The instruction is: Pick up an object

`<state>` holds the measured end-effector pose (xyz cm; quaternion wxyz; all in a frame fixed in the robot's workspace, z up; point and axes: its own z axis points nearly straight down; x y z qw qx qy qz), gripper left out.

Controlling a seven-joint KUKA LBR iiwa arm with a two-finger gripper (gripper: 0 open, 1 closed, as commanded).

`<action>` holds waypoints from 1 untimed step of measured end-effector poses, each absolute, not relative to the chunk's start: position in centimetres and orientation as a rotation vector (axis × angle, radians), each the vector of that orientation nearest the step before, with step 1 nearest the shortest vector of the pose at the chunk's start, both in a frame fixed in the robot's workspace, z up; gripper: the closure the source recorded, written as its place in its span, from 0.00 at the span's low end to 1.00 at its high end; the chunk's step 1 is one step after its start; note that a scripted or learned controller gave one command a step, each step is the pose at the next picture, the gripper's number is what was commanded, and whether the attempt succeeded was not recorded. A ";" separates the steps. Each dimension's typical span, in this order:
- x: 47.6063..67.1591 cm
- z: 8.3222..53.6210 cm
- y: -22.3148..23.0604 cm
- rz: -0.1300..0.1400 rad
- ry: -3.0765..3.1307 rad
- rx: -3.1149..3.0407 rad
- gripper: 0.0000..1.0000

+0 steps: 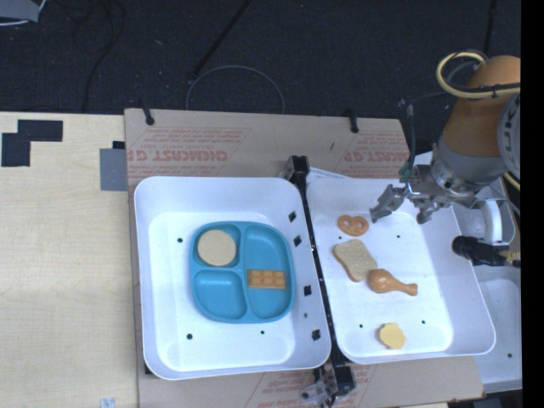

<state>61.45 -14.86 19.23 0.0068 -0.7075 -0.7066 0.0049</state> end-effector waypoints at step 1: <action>61.7 20.1 -14.9 0.002 -2.220 -2.219 0.00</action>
